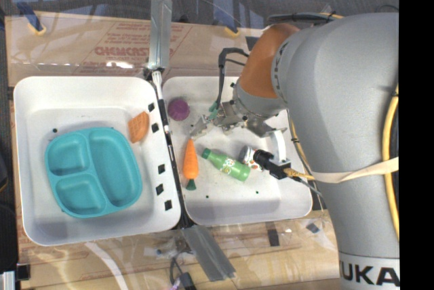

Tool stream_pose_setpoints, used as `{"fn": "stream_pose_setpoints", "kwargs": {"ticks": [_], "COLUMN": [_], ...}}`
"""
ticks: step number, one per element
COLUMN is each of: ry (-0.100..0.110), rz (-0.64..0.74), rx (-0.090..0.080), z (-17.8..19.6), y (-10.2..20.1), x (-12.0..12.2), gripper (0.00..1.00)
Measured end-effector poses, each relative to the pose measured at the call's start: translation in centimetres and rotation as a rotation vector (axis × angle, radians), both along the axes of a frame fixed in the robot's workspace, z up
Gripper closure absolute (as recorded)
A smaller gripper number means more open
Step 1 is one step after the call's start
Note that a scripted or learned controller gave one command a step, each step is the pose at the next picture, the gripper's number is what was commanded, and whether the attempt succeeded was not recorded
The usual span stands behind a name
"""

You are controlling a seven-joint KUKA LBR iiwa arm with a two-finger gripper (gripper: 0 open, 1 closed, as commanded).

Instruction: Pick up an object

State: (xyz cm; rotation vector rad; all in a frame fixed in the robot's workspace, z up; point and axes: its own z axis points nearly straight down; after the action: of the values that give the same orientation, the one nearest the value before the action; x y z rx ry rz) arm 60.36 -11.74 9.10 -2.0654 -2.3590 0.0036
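Observation:
My gripper [209, 118] hangs over the back half of the right bin [271, 211], with its metal fingers spread open and nothing between them. A purple ball-like thing [178, 108] lies just left of it, near the bin's back left corner. An orange carrot [191, 160] lies in front of the gripper along the bin's left wall. Beside the carrot, a green bottle [227, 165] lies on its side in the middle of the bin. The arm's grey body and orange band cover the bin's right side.
The left bin [27, 214] holds a teal divided plate [91, 170] and a tan, bread-like piece [139, 126] by its right wall. A raised divider with black marks [163, 146] separates the two bins.

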Motion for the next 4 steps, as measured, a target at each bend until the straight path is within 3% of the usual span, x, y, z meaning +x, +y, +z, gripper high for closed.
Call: {"fn": "stream_pose_setpoints", "kwargs": {"ticks": [1,2,3,4], "ry": [0.003,-0.008,-0.001,0.0], "rz": [0.009,-0.372,-0.811,-1.159], "rx": [0.001,-0.001,-0.005,-0.007], "z": [1.0,10.3,10.0,10.9], "y": [0.2,6.4,14.1,20.0], "x": [0.1,2.2,2.3,3.5], "gripper": [1.0,1.0,1.0,1.0]}}
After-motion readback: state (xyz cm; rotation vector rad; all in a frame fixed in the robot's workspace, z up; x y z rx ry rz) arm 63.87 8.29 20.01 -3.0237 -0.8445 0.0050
